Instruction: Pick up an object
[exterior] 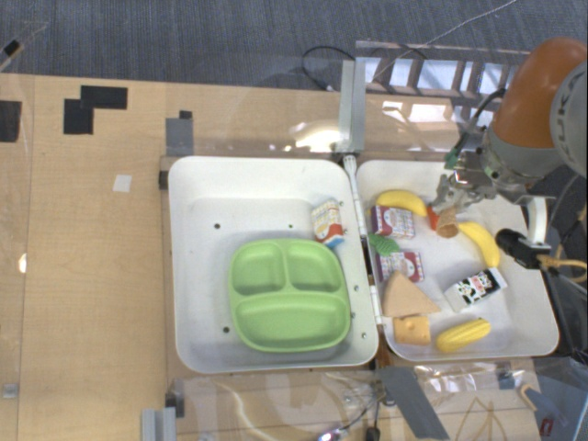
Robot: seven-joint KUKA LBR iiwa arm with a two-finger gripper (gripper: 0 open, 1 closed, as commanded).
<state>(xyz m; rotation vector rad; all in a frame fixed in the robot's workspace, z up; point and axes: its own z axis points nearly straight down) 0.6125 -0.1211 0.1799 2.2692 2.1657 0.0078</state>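
Approach step: gripper (447, 211) hovers over small brown cylindrical block (446, 225) at right white bin's (542, 338) 12 o'clock; finger state cannot be told; next, descend squarely

A wooden worktop (83, 274) carries black square markings (92, 108) near its far left corner, beside grey carpet (184, 16) beyond its far edge.
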